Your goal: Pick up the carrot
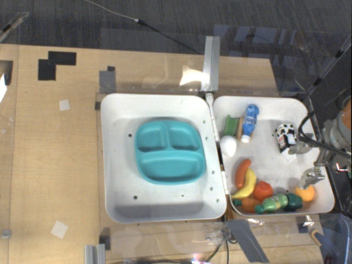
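While the carrot [242,172] lies slanted in the right bin [273,104], lower middle, touching the banana [246,185], the pincer [314,176] hangs at the bin's lower right, just above an orange fruit [306,194]; can't tell if it's spread or pressed together. Teal tray [169,151] sits in the left bin [115,153] on the surface [49,164].

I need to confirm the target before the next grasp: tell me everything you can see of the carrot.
The carrot is a small orange piece, glossy like plastic, lying in the right bin near its front right corner. Its shape is hard to make out and no green top is visible. The pincer sits just above it, possibly touching. A dark green item lies beside it on the left.
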Robot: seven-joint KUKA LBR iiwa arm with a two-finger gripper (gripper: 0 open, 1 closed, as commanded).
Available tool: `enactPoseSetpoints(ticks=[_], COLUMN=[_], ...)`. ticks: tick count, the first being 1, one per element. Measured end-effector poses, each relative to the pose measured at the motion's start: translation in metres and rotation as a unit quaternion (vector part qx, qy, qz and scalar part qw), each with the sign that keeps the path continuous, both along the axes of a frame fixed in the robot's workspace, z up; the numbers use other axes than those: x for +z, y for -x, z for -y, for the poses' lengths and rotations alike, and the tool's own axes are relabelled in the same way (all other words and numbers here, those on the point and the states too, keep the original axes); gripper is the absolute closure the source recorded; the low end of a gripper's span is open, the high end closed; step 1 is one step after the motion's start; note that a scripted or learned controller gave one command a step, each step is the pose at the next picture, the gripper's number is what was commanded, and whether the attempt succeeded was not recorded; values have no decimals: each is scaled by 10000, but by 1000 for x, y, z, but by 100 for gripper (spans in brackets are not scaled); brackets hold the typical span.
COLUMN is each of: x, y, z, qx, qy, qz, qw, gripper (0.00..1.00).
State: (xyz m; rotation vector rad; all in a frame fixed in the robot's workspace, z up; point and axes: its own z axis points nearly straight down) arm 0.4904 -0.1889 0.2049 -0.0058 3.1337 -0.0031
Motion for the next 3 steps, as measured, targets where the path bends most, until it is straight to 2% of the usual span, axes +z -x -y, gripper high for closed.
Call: enactPoseSetpoints(ticks=[1, 2, 3], x=[0, -73, -116], y=[0, -5, -40], z=[0, -44, 18], qx=[0, -2654, -2144], qy=[0, -28, -6], qz=[1, 64, 41], qw=[10000, 9641, 9767], gripper=[0, 0, 0])
